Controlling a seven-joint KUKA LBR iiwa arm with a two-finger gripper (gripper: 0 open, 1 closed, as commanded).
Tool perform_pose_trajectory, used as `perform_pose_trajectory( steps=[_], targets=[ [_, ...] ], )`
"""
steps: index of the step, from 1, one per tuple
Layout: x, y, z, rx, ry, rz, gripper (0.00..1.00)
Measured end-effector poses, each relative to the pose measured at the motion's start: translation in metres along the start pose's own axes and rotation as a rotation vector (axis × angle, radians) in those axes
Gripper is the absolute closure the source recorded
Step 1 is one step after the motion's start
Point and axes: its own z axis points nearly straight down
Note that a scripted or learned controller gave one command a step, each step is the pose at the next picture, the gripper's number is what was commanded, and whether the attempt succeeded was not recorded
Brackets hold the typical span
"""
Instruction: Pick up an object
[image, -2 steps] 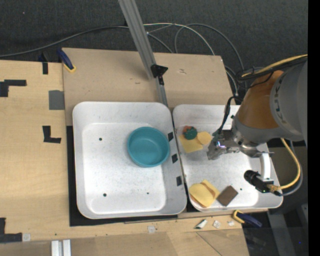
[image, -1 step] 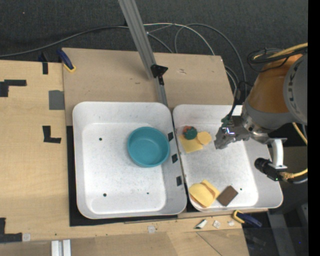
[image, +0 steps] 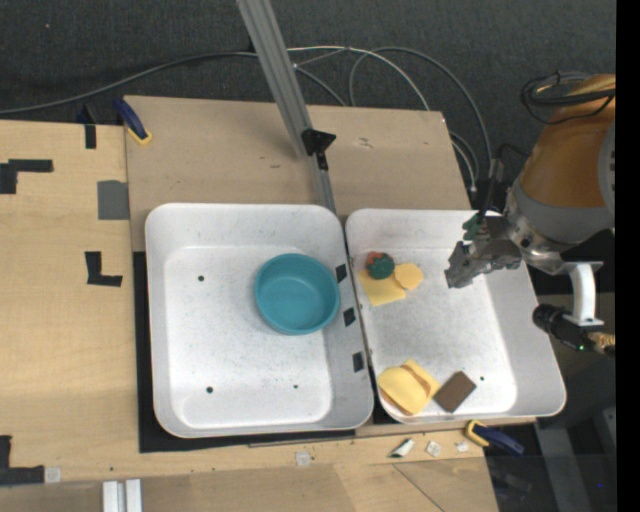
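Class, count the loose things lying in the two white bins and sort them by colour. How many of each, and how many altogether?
Blue: 1, bowl
Yellow: 3, at
Red and green: 1, small ball
Brown: 1, block
Total: 6

The scene is evenly and fairly brightly lit from overhead, and no hard-edged shadows are cast. A soft sheen is seen on the white bins (image: 240, 225), strongest toward twelve o'clock on their rims. A faint highlight is carried on the teal bowl (image: 296, 292) at its nine o'clock side. Fine detail is softened by mild blur and compression grain throughout. The dark cloth toward twelve o'clock is rendered almost without texture. The gripper (image: 462, 270) is slightly smeared.
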Motion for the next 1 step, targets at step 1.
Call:
perform_pose_trajectory(
  steps=[1],
  targets=[
    [0.0443, 0.0001, 0.0084, 0.006, 0.002, -0.004, 1.0]
  ],
)
